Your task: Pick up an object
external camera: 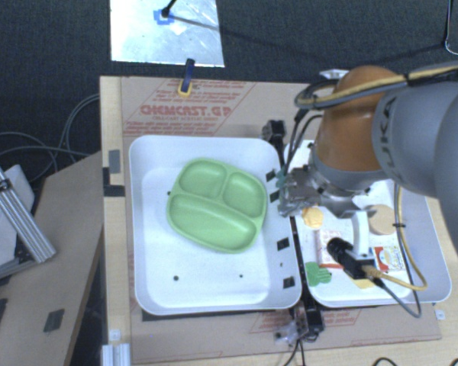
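My gripper (pixel 292 195) hangs low over the left edge of the right bin (pixel 441 280), close to the divider between the two bins. The bulky grey and orange wrist covers it from above. Just below it lies a small yellow object (pixel 313 218). A green toy piece (pixel 317 274) rests near the front left corner of that bin. A tan round item (pixel 382 219) and a red and white card (pixel 389 259) lie further right. A flat white packet with red print (pixel 327 241) sits between them.
The left bin (pixel 153 280) holds a light green divided plate (pixel 217 204) in its middle. A small yellow piece (pixel 364 284) lies at the right bin's front. Cardboard (pixel 191 109) lies under both bins, with a blue and yellow clip (pixel 187 77) at its far edge.
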Controlling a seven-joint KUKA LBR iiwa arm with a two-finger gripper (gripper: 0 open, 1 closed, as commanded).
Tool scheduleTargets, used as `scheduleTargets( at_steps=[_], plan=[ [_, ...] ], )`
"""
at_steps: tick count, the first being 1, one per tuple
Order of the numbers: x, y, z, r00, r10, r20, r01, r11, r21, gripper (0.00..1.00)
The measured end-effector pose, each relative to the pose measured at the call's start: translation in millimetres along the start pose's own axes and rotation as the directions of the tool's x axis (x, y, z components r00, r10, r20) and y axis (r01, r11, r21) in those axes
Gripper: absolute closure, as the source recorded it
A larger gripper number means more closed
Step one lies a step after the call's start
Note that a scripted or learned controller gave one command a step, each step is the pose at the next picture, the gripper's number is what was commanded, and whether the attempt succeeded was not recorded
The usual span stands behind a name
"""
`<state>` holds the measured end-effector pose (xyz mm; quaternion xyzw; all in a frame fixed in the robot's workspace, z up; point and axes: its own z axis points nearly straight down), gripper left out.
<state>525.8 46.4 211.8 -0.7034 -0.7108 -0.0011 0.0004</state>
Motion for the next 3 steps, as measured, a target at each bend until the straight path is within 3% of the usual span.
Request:
scheduleTargets(
  at_steps=[2,3],
  plan=[
    [19,-6,-16,1.0,0.004,0.001,-0.004,1.0,-0.001,1.0],
    [15,6,-22,1.0,0.004,0.001,-0.004,1.0,-0.002,1.0]
  ],
)
